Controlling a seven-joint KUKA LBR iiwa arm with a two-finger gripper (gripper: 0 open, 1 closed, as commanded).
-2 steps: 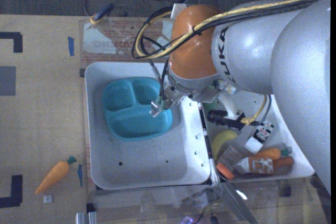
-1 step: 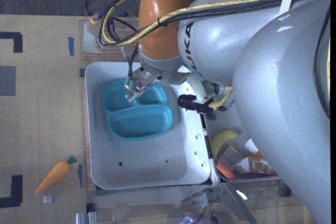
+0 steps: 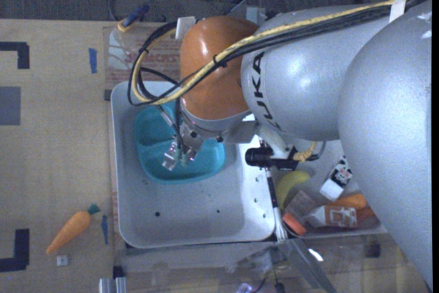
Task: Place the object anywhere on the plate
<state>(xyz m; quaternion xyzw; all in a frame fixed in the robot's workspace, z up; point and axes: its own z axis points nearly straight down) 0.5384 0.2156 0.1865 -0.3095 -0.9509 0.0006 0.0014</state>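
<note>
The object cannot be picked out: no item shows on the blue plate (image 3: pixel 206 162) at centre-left of the frame. The gripper (image 3: pixel 177 156) hangs over the plate, apparently holding nothing, its opening unclear. A toy carrot (image 3: pixel 68 230) lies lower left, outside the bin (image 3: pixel 199 223).

The arm (image 3: pixel 302 79) hides the blue plate's (image 3: pixel 154 147) upper right and most of the right bin (image 3: pixel 329 226).

Teal plate (image 3: pixel 152 147); orange carrot (image 3: pixel 68 230); white bin (image 3: pixel 199 216)
</note>
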